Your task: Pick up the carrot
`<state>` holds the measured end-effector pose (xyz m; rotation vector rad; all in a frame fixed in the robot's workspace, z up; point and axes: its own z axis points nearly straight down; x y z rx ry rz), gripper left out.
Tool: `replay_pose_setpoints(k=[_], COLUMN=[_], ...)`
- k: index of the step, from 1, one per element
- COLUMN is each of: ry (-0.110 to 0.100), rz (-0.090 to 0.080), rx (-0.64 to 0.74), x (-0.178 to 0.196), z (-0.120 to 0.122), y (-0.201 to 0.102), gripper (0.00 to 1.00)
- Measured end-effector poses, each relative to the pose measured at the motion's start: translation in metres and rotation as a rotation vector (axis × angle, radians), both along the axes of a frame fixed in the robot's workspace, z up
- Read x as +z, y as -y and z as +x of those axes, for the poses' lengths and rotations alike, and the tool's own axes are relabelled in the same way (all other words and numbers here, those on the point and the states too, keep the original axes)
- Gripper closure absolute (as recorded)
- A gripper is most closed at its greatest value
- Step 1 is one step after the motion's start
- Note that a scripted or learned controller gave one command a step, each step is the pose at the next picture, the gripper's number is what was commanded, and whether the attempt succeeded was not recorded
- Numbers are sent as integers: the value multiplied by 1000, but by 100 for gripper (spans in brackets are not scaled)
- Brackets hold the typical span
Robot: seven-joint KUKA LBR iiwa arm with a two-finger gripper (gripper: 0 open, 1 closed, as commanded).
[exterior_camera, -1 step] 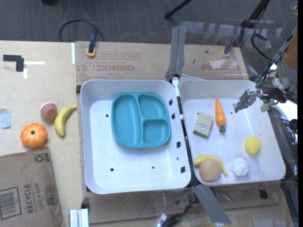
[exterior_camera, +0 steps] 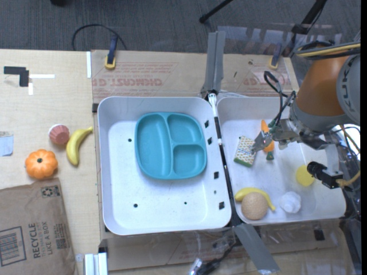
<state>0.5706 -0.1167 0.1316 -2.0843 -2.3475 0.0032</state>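
Observation:
The carrot (exterior_camera: 264,126) is a small orange piece in the right bin (exterior_camera: 321,213), near its upper middle. My gripper (exterior_camera: 266,140) reaches in from the right and sits right over it. Its dark fingers (exterior_camera: 261,141) are closed around the carrot's middle, and orange shows above and below them. The arm's grey wrist and orange band rise to the right of the carrot. I cannot tell whether the carrot is off the bin floor.
In the right bin lie a green-and-yellow packet (exterior_camera: 245,152), a yellow banana (exterior_camera: 248,193) against a beige round thing (exterior_camera: 254,207), a white lump (exterior_camera: 291,201) and a yellow piece (exterior_camera: 304,176). The left bin (exterior_camera: 114,171) holds a teal divided plate (exterior_camera: 171,145). A pumpkin (exterior_camera: 41,164) and another banana (exterior_camera: 77,145) lie on the bench at left.

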Motion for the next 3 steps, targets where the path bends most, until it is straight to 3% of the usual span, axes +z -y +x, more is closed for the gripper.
replay_pose_setpoints(k=[1, 2, 3], ry=[9, 14, 3], rz=[-1, -1, -1], rx=[103, 97, 270], x=[-35, -24, 74], z=[38, 39, 62], y=[16, 18, -38], gripper=[0, 100, 100])
